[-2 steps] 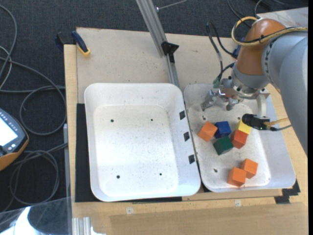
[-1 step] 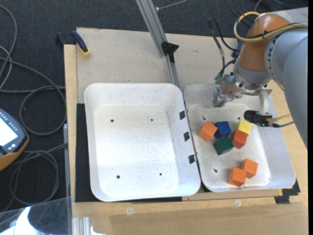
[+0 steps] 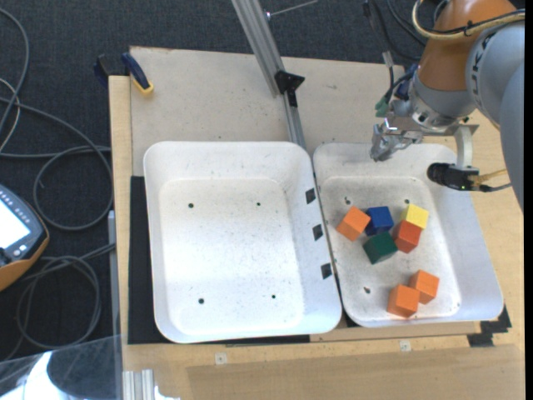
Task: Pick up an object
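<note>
1. Nearest you in the right bin [image 3: 479, 282] sit two orange blocks [image 3: 414, 292], touching each other.
2. Just beyond lies the cluster you would pick from: orange cube [image 3: 354, 222], blue cube [image 3: 380, 217], green cube [image 3: 381, 247], red cube [image 3: 408, 236] and yellow cube [image 3: 415, 216], packed tight. A descent there could wedge a finger onto a neighbour or nudge blocks apart.
3. The left bin [image 3: 225, 240] is bare white plastic, speckled.
4. Farthest, the gripper [image 3: 388, 144] hangs over the right bin's far rim, carrying nothing; you cannot tell its spread.
5. Cables cross dark carpet [image 3: 58, 82] around the bench.
</note>
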`<move>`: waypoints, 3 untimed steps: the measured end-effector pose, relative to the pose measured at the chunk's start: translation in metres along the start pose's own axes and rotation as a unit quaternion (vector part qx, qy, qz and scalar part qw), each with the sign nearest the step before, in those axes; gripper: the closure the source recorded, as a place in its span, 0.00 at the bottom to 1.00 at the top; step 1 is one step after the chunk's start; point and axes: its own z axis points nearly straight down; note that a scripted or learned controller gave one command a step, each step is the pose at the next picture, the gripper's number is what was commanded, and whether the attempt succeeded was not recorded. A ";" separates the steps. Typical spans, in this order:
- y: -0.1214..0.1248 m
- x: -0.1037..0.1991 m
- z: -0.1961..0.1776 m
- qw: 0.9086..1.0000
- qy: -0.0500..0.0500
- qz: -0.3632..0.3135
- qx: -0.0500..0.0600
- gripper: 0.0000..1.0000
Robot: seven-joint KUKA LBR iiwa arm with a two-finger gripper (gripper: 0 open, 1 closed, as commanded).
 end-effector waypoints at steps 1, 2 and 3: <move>0.004 -0.004 -0.045 1.000 0.000 0.001 0.000 1.00; 0.005 -0.003 -0.059 1.000 0.000 0.001 0.002 1.00; -0.005 0.057 -0.067 1.000 0.002 -0.002 0.005 1.00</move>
